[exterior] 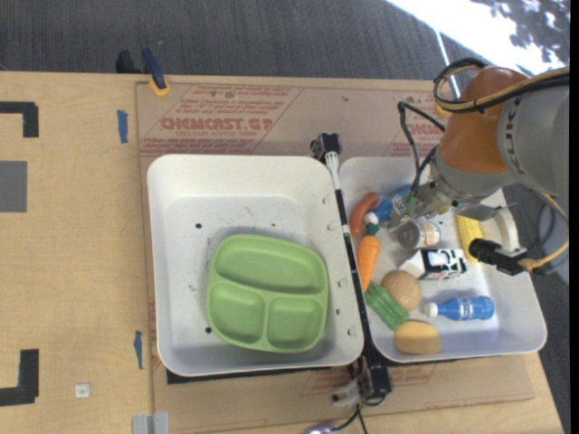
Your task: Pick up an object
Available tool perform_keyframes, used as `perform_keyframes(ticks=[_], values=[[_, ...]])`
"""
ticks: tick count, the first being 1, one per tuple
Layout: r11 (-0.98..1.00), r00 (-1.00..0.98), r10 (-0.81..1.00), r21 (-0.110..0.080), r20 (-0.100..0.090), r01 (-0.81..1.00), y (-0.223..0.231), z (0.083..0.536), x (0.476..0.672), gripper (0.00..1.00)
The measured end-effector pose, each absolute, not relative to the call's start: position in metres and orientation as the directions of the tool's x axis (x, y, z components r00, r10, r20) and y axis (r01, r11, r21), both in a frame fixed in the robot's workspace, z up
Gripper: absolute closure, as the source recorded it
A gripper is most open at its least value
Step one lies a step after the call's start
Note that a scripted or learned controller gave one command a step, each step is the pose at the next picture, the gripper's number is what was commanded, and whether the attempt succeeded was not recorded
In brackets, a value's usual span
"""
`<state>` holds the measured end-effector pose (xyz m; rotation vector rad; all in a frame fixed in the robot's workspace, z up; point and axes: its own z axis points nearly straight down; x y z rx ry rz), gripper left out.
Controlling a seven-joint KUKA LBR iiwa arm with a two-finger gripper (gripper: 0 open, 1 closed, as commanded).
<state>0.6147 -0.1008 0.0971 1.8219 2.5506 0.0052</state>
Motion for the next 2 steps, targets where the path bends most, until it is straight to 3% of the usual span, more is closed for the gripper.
perform_keyframes(ticks=[1,2], values=[[0.061,-0.061,0.998,0.002,0.0,0.998,-0.0827,0.2119,0.6193,1.0],[0.061,-0.061,0.998,0.001,-0.001,0.998,-0.0826,0.2117,0.6191,0.0]])
